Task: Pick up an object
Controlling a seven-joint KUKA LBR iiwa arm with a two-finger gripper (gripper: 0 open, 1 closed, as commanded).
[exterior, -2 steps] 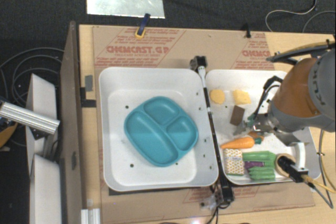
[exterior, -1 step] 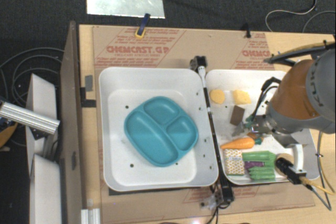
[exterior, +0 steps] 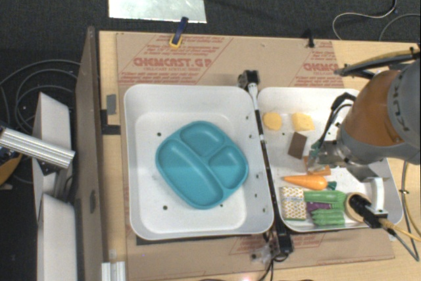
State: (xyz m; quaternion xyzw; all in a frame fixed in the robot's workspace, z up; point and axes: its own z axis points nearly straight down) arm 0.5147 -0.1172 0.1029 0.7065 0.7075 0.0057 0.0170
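Camera view showed no object lifted. The task names no particular item, so the likeliest candidates were the ones closest to the gripper [exterior: 320, 158]: an orange carrot [exterior: 306, 181] lying across the right bin [exterior: 289, 94] just below it, and a brown block [exterior: 298, 144] just to its left.

- **Gripper.** It hung low over the middle of the right bin, between the carrot and the brown block. Contact with either could not be confirmed. The state of the jaws could not be told – the wrist and arm body hid them from above. Nothing was visibly held.
- **Other contents of the right bin.** Two yellow pieces [exterior: 272, 120] lay toward the far wall. A patterned packet [exterior: 293, 202], a green item [exterior: 327, 197] and a purple item [exterior: 320, 207] crowded the near wall, just below the carrot.
- **Left bin** [exterior: 141, 161]. It held one teal divided plate [exterior: 201, 163], well apart from the gripper.

Status, as a judgement: the approach looked complete or nearly so – the grasp and the lift were both not yet done. All items rested on the bin floors. The tight packing near the carrot could hamper a clean closure.
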